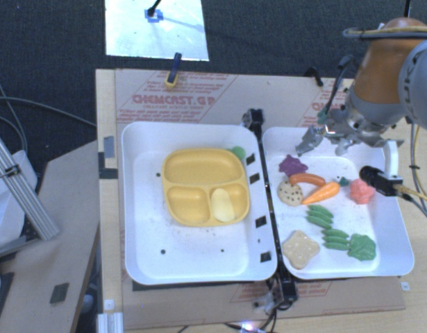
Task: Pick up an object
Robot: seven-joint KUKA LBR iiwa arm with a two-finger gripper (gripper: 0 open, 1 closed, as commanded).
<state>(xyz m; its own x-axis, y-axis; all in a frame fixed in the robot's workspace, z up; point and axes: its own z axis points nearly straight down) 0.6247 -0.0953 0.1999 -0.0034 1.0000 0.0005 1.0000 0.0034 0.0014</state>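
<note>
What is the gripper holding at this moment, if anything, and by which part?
Nothing. The gripper hangs open over the back of the right bin, above the purple toy, with nothing between its fingers.

glossy white plastic bins [199, 272], matt yellow tray [199, 172]

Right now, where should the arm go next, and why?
Probably straight down a little. The gripper hangs over the right bin's far end, nothing in it, and the purple toy and carrot lie just below it.
</note>
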